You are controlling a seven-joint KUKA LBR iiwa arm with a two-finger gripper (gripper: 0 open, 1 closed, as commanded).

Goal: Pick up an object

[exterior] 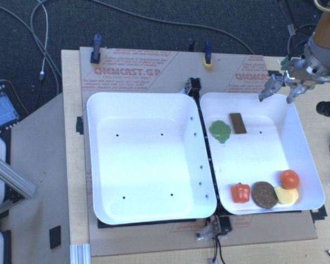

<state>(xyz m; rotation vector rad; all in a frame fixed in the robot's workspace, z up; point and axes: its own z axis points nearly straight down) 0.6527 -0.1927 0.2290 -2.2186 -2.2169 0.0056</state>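
Observation:
My gripper (pixel 277 95) hangs over the far right corner of the right bin (pixel 302 142), its two fingers spread open with nothing between them. Below and to its left in that bin lie a green broccoli-like piece (pixel 220 131) and a small brown block (pixel 237 122). Along the bin's near edge sit a red pepper (pixel 240 193), a round brown patty (pixel 264 194), a yellow piece (pixel 286 196) and a red tomato (pixel 290 178).
The left bin (pixel 99 147) sits beside the right one, joined at a black clip (pixel 193 85). Two clamps (pixel 96 44) (pixel 207 55) hold the cardboard backing at the far edge. Cables run across the dark floor beyond.

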